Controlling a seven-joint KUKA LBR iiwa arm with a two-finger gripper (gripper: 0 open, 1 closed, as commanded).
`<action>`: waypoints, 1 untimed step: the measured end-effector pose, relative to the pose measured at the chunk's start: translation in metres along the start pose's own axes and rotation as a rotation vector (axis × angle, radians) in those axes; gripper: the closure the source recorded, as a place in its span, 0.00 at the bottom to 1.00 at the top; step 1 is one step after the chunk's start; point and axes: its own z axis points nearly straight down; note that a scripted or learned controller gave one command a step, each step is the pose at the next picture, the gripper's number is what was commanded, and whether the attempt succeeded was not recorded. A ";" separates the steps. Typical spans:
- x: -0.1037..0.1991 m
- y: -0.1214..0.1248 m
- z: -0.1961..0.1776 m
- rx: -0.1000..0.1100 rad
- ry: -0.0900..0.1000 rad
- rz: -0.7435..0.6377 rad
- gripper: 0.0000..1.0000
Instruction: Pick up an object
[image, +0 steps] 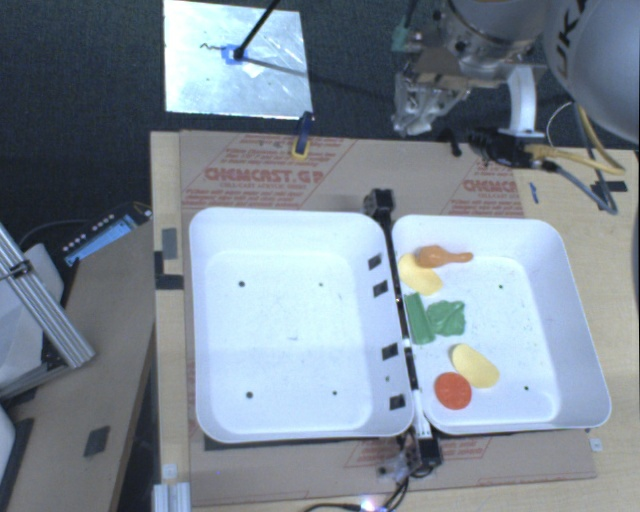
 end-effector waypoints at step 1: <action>0.028 0.001 -0.053 0.008 -0.004 0.008 1.00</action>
